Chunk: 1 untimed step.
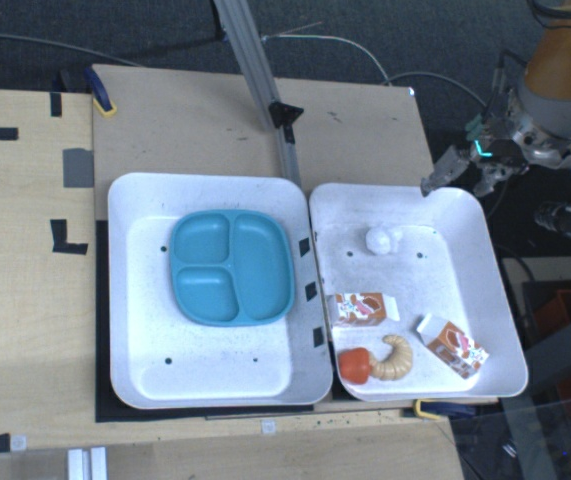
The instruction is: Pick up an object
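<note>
Arm: we only caught the wrist end, up at the right edge, the rest was cut off by the frame.
Gripper: sat just past the top right corner of the right bin, above the rim, nothing between its jaws as far as we saw.
Jaws: dark and small against the dark floor, so we honestly couldn't tell whether they were spread or closed.
Left bin: had a blue divided plate lying flat in it.
Right bin contents: a whitish lump near the top, too washed out against the white for us to name.
Middle: a small printed packet.
Bottom: a red piece touching a tan curved croissant-looking thing.
Lower right: a little carton, tilted, print too small to read.
Table: a grey pole crossed it at a slant.
</note>
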Tool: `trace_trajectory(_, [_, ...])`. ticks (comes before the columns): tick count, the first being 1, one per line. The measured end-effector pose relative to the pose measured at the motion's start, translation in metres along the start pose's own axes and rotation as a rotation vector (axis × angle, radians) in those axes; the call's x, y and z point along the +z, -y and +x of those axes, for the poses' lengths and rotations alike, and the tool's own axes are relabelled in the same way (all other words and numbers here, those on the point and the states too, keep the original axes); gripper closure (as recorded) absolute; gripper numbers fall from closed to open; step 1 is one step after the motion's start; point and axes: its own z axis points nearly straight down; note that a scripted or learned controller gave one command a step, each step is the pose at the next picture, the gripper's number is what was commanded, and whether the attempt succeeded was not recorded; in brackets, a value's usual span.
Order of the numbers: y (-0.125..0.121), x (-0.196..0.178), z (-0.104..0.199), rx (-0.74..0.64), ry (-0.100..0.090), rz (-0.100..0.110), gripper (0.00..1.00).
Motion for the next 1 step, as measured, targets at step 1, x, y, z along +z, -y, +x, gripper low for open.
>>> trace_trajectory(1, [-0.0019, 0.064, 0.0043, 0.0, -0.001, 0.007, 0.0])
